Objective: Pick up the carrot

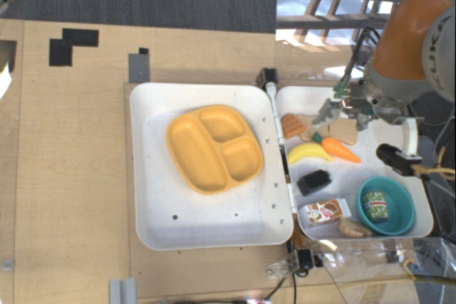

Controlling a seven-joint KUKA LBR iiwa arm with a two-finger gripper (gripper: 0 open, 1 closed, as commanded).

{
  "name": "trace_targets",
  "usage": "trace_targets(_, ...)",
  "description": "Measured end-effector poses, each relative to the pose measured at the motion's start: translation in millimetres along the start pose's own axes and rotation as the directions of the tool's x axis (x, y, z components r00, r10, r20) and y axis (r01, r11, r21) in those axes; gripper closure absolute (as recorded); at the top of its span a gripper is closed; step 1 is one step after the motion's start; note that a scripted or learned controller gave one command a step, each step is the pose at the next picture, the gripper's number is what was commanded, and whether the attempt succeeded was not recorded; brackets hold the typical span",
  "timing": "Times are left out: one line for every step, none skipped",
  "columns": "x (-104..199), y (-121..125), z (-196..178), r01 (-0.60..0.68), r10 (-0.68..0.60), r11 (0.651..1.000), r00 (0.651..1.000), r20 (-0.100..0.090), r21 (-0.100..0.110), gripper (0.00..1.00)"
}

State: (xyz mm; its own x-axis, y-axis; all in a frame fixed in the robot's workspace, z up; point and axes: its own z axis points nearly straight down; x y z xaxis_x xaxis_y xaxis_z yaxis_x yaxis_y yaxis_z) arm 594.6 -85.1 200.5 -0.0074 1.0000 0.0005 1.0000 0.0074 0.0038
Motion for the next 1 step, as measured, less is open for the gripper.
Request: trace_targets(-31.6, 2.4, 102.5, -0.143, 0.143, 0.990, 0.990, 0.001, 0.008, 0.00)
